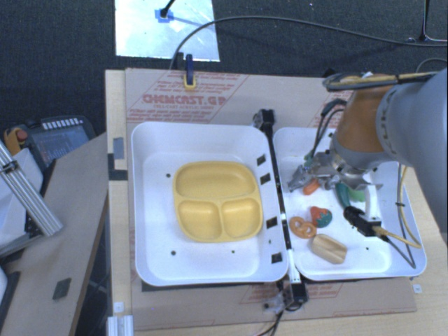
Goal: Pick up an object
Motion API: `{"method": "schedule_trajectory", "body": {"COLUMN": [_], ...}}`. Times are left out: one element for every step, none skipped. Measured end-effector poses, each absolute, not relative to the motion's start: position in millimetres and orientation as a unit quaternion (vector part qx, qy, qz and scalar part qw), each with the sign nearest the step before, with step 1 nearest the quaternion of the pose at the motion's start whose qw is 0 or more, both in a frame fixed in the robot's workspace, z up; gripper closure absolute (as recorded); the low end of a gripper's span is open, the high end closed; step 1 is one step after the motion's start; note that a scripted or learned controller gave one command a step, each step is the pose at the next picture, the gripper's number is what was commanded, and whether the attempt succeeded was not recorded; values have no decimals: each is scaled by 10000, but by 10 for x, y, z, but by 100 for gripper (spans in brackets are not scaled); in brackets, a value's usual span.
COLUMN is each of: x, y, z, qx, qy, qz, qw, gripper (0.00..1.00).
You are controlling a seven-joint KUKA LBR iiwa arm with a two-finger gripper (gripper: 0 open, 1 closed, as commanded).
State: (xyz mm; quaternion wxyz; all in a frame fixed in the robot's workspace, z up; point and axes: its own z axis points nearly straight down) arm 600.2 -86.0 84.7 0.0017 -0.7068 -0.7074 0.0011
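Observation:
My gripper [302,179] is low in the right bin [392,257], near its left wall, below the grey arm with the orange band [360,128]. A small orange piece [311,186] lies right against the gripper's tip; whether it is gripped is hidden. A green item [346,192] lies partly under the wrist. Closer to the front lie a red and green toy [320,216], an orange pretzel-shaped ring [302,227] and a tan bread-like block [329,248].
The left bin [150,257] holds a yellow divided plate [215,200]. A black divider with clips [274,187] runs between the bins. A black connector and yellow cable [364,221] trail over the right bin's right side.

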Motion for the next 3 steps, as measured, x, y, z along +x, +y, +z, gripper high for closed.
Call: {"method": "schedule_trajectory", "body": {"x": [6020, 6030, 5949], "y": [-867, -899, -888], "z": [985, 1631, 2188], "qx": [-7068, -7063, -7059], "qy": [-7074, -7079, -7083], "qz": [-6, -23, -24], "qw": [-11, -33, -31], "gripper": [100, 100, 100]}}
